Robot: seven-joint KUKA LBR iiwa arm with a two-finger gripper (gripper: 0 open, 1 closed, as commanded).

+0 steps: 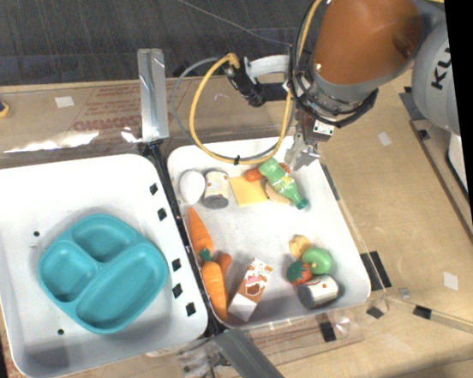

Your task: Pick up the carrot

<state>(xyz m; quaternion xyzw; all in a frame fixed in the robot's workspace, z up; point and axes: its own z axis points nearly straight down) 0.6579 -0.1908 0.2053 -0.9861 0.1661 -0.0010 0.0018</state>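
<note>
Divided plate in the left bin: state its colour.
The divided plate is teal blue, plain, seen best in the camera view.

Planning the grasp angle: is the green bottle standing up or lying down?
Lying down. The green bottle rests on its side on the floor of the right bin, cap pointing toward the lower right.

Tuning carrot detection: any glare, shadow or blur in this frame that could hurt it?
Camera view: glare streaks the clear sheet behind the left bin; both bins' white floors look bright but hold detail; the carrots along the right bin's left wall are sharp, with a dark divider seam beside them; the gripper looks slightly soft; the arm casts no strong shadow on the carrots.
</note>
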